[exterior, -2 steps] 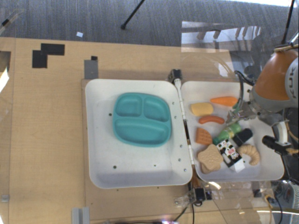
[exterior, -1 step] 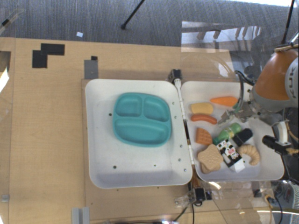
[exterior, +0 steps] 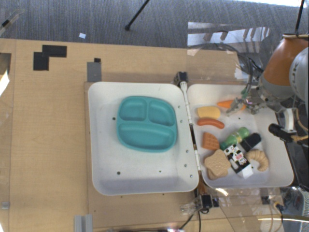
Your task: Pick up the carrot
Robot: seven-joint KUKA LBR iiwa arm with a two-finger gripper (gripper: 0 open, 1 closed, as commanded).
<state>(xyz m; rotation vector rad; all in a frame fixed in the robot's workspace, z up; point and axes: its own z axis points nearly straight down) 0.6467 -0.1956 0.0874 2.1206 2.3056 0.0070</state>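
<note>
The carrot [exterior: 224,103] is a small orange wedge lying near the back of the right bin [exterior: 276,140], just behind a yellow food piece [exterior: 208,111]. My gripper [exterior: 240,104] hangs low over the bin at the carrot's right end, touching or nearly touching it. The grey arm with its orange band [exterior: 285,62] reaches in from the right, and its wrist hides the bin's back right corner. The carrot still rests on the bin floor.
Several toy foods crowd the right bin: a sausage [exterior: 211,123], a waffle [exterior: 210,140], a green bottle [exterior: 235,138], a cow-print carton [exterior: 236,157], a croissant [exterior: 258,159], a biscuit [exterior: 217,164]. A teal divided plate [exterior: 146,123] lies in the left bin [exterior: 99,144].
</note>
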